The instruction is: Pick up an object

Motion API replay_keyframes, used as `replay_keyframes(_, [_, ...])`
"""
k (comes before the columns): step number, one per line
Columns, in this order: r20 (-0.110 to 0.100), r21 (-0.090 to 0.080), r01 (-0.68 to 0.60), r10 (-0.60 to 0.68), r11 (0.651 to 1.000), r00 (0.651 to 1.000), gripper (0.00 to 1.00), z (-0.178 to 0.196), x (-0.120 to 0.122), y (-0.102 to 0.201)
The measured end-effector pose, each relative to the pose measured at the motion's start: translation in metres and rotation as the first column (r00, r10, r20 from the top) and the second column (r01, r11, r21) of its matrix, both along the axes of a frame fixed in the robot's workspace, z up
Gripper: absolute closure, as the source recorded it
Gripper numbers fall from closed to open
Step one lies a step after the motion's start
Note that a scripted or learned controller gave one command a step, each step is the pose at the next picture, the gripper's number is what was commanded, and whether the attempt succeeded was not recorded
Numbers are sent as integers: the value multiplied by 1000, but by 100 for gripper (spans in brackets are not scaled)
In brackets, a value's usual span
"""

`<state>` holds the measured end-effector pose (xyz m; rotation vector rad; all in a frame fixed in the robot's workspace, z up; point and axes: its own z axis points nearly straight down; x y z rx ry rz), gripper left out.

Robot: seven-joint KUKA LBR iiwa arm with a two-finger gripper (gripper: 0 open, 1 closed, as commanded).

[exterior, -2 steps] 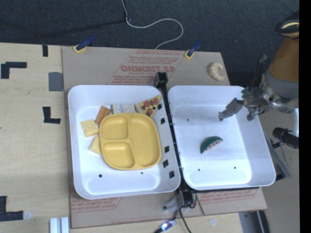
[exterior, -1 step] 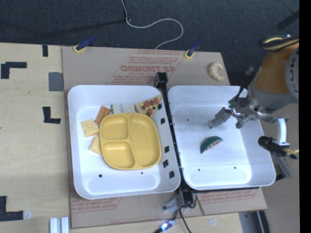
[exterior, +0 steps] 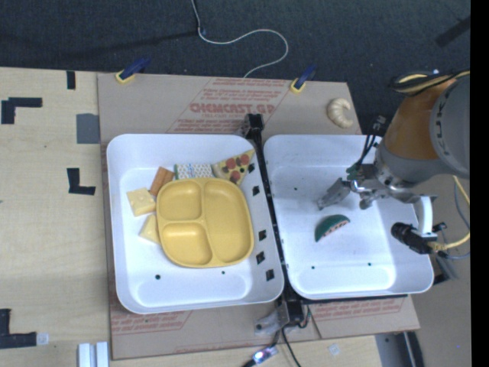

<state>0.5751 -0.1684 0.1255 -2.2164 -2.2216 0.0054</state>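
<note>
A toy watermelon slice (exterior: 332, 226), green rind with red flesh, lies near the middle of the right bin (exterior: 359, 281). My gripper (exterior: 341, 196) hangs over this bin, just above and slightly right of the slice, and holds nothing that I can see. The arm reaches in from the right edge. In the left bin (exterior: 191, 287) a yellow divided plate (exterior: 205, 222) lies flat. Around it are pale cheese pieces (exterior: 140, 202), an orange cracker (exterior: 161, 180), a speckled piece (exterior: 192, 171) and a pizza slice (exterior: 235, 165).
A beige lump (exterior: 341, 112) rests on the cardboard behind the right bin. Clamps (exterior: 134, 69) (exterior: 303, 76) pin the board's far edge. A white cable (exterior: 244, 40) loops behind it. The bins' shared wall (exterior: 263, 205) separates the two sides.
</note>
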Motion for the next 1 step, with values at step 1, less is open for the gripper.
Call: replay_keyframes(1, [3,-1,0,0,1000,1000,0,-43,0,1])
